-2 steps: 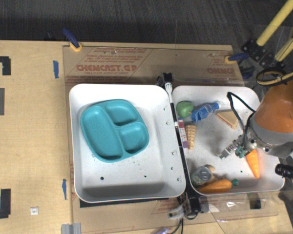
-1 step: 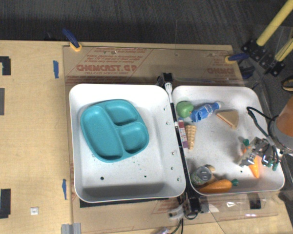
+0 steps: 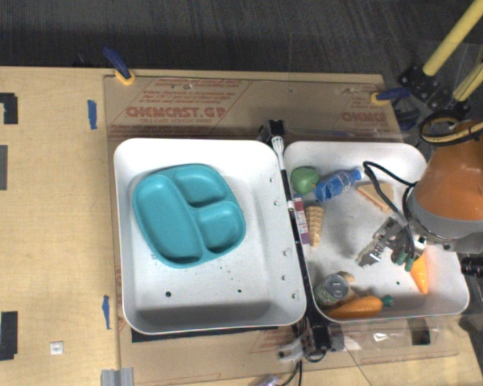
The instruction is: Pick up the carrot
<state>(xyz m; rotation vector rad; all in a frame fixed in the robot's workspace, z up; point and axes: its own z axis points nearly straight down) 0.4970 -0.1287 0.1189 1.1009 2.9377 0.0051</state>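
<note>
Not yet picked up, judging by the carrot [image 3: 357, 305] lying flat along the near wall of the right bin [image 3: 346, 244], green tip pointing right. Hovering over the middle of that bin, farther in than the carrot and apart from it: the gripper [image 3: 380, 252], with nothing visibly held. Cannot tell whether open or clenched, given the slant of the view and the clutter of metal parts under the wrist. So, by the look of it, all of the real work left: shift toward the near wall, descend, close on the carrot, lift. Crowding the target: a small round can [image 3: 334, 286], touching or just beside the carrot's left end, and the bin wall right along its length, both likely to hamper a clean grasp. Just right of the gripper, a short orange piece [image 3: 419, 274], possibly a second carrot-like toy and easy to mistake for the target. Farther back: a green fruit [image 3: 304, 179], a blue bottle [image 3: 336, 185], a cone-shaped toy [image 3: 314, 219]. In the left bin [image 3: 145, 300], a teal divided plate [image 3: 189, 215], well clear of everything.
</note>
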